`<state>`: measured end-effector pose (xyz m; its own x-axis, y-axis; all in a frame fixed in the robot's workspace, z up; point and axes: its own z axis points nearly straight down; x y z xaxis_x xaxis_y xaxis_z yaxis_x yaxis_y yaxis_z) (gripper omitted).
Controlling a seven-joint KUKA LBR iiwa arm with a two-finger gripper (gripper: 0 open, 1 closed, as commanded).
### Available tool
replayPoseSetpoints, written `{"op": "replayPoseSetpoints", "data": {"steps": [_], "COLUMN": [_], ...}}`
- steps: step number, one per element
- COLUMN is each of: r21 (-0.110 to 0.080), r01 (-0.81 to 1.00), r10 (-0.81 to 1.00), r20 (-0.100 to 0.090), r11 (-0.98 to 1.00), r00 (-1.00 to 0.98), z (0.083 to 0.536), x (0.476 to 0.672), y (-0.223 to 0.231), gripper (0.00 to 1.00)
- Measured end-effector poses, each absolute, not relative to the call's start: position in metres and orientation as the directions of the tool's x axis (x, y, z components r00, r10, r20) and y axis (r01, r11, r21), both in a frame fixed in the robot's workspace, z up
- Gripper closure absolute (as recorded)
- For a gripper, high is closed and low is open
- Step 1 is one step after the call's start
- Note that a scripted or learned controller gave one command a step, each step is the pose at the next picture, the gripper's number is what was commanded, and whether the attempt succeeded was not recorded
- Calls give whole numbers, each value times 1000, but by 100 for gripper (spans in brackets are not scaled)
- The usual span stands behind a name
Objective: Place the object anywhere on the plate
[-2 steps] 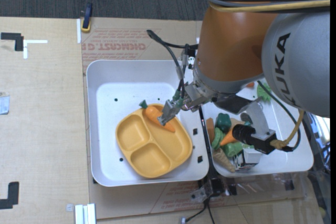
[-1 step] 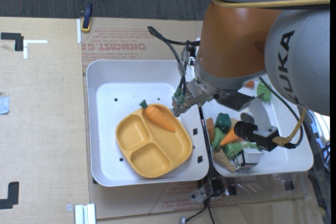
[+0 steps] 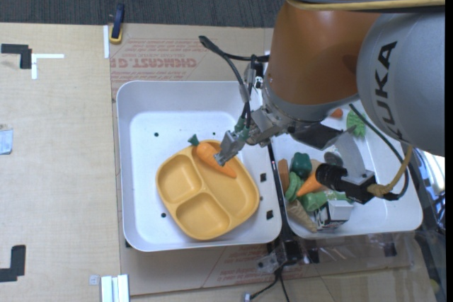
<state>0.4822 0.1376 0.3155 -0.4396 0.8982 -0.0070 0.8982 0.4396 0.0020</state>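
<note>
In the left bin: the yellow plate sits at a slant on the bin floor, three compartments, all bare as far as I can see.
Carrot: the toy carrot lies across the plate's upper right rim, green top poking off toward the bin floor, orange body over the edge of the plate.
Gripper: the gripper is right on the carrot, fingertips down on either side of its fat end. Looks like a narrow pinch around it, but honestly can't tell if it's truly clamped or just touching.
Feel: I'd guess hollow plastic, so light, stiff, kinda slick and tapered. It'll squirt out if pinched near the tip.
Where to grab: across the thick middle, crosswise to its length.
Right bin: pile of other toy veggies, not in play.
</note>
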Motion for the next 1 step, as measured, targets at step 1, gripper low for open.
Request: {"op": "replayPoseSetpoints", "data": {"steps": [1], "r21": [2], "r01": [897], "r10": [897], "r20": [-10], "r11": [441], "r00": [-441], "z": [324], "x": [484], "y": [137], "gripper": [100]}}
